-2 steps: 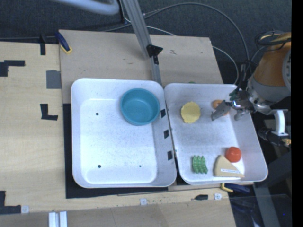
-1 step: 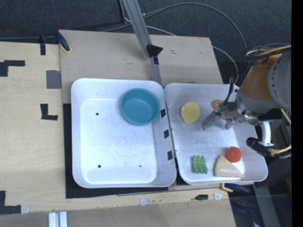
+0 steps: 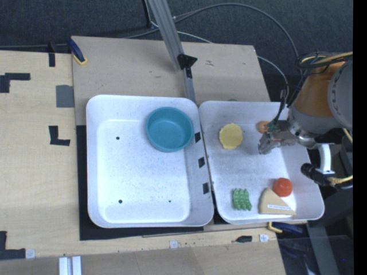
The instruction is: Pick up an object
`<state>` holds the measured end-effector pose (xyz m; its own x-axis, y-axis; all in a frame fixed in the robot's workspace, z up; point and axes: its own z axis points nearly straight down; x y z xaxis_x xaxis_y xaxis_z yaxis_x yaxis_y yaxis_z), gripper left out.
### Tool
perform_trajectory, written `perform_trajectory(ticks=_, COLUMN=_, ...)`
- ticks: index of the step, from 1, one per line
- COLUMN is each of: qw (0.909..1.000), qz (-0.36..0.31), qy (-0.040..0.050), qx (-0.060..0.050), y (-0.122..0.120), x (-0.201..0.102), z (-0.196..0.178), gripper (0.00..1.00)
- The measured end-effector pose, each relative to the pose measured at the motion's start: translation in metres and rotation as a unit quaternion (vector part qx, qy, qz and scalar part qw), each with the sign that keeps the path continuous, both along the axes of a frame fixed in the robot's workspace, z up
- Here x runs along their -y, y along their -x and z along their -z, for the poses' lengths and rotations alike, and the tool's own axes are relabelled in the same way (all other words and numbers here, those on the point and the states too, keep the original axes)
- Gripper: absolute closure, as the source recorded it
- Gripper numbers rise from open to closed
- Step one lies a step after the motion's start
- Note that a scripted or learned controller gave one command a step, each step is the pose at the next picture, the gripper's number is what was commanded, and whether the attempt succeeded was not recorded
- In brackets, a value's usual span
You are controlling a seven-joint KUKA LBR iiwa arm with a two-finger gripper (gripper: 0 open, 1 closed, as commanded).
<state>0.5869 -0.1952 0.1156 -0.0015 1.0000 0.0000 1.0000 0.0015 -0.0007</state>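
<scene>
the gripper point(image 3: 267, 144) is hanging low over the right bin point(image 3: 252, 176), just right of the yellow disc point(image 3: 230, 136), and nothing is showing between its fingers, though whether they are apart or together i cannot tell, so the pick is looking not yet done. a small orange thing point(image 3: 262, 126) is sitting just above the gripper, while well below it the green piece point(image 3: 241, 199), the cheese wedge point(image 3: 276, 203) and the red ball point(image 3: 282, 186) are crowding the bin's near corner. the blue bowl point(image 3: 169, 129) is resting in the left bin point(image 3: 114, 171), left of the disc and out of the way.
</scene>
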Motion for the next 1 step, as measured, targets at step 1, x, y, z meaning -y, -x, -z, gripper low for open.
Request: perform_trajectory(ticks=1, qw=1.0000, qz=0.001, qy=0.0005, qx=0.002, y=0.0083, x=0.0012, z=-0.0556, gripper=1.00)
